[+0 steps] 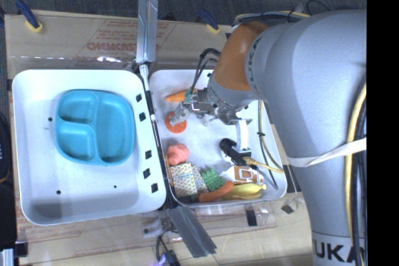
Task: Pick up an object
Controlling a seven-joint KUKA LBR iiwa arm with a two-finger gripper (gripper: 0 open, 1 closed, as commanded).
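My gripper (182, 113) reaches into the right bin (269, 134) from the right and hangs low over its upper left part. Directly below its tip lies a small orange-red round piece (177, 126). An orange carrot (175, 96) lies just above the gripper, near the bin's back left corner. Whether the gripper touches either one is unclear from this angle. Nothing can be seen held in it.
Along the right bin's front lie a pink toy (177, 152), a patterned box (185, 179), a green piece (212, 179), a red pepper (214, 195) and a yellow banana (247, 192). The left bin (31, 152) holds a blue divided plate (95, 126).
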